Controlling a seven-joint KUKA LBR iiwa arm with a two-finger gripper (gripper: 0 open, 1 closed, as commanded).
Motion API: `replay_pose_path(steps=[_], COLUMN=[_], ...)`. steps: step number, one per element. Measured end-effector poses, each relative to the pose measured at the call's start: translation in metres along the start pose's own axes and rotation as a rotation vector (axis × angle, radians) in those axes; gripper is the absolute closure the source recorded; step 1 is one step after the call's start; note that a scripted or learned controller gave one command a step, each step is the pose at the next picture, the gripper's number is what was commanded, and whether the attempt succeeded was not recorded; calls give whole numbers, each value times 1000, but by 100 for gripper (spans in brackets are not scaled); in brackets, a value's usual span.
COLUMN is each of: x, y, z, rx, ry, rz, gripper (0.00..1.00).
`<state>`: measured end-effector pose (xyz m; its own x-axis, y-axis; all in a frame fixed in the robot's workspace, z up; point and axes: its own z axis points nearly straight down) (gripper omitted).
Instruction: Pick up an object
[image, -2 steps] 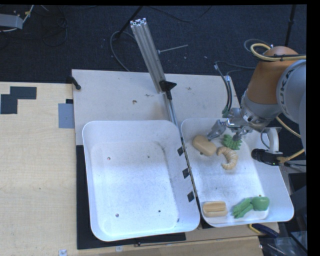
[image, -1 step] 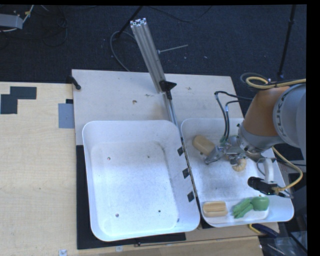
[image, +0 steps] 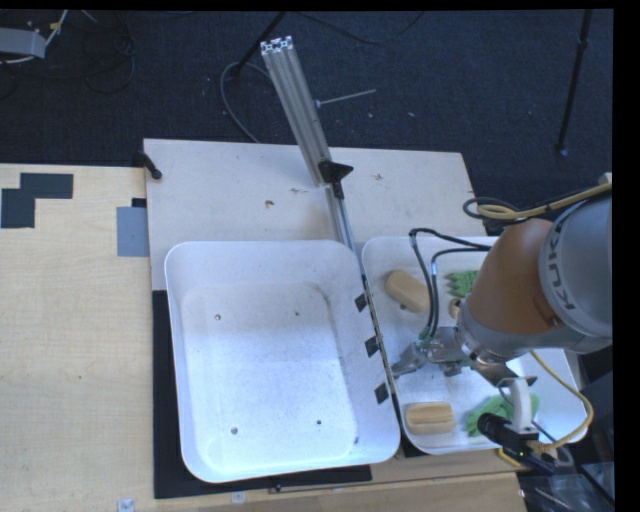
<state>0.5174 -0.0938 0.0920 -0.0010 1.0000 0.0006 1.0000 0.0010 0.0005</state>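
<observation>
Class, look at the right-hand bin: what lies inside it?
In the right bin: two tan blocks, green pieces, and the gripper. The arm covers the bin's middle and right, so anything beneath it is hidden.

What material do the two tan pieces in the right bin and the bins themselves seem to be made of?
Upper tan piece and lower tan piece: probably unfinished wood or foam, matte, rounded, light brown. Left bin and right bin: likely moulded plastic, white, smooth, with rounded rims and a slight sheen.
</observation>
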Motion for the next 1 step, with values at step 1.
replay_pose_path(steps=[1], x=[-2], y=[1], z=[-10], rx=[-2], ry=[-1], rz=[3], gripper=[100])
